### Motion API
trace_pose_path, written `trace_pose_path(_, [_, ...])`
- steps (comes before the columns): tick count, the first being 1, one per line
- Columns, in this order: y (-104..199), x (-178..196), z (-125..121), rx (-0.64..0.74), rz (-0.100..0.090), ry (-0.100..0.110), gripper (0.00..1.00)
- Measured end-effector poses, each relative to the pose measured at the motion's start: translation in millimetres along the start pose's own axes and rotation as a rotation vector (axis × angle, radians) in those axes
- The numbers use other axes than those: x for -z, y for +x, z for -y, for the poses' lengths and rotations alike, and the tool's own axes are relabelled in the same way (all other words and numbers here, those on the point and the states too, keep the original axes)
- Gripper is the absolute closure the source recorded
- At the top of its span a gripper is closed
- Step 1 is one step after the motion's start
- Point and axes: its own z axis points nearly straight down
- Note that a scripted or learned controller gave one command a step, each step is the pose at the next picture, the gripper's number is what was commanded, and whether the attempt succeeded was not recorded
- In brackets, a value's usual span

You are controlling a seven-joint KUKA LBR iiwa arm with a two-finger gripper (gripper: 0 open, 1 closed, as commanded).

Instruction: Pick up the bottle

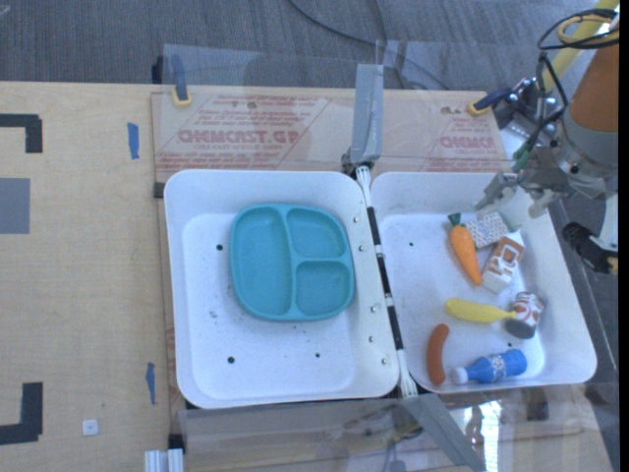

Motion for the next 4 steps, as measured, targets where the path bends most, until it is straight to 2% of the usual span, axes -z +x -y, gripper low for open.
trace_pose_path(1, [12.4, -102.2, 14.8, -0.088, 0.008, -0.034, 0.0])
trace_pose_path(2, [29.6, -125.8, -11.6, -0.053, 0.007, -0.025, 0.0])
trace_pose_path(3, [26.2, -115.4, -13.2, -0.053, 0.012, -0.028, 1.0])
trace_pose_path(4, [45.6, -23.4, 0.7, 0.01, 0.001, -0.001, 1.0])
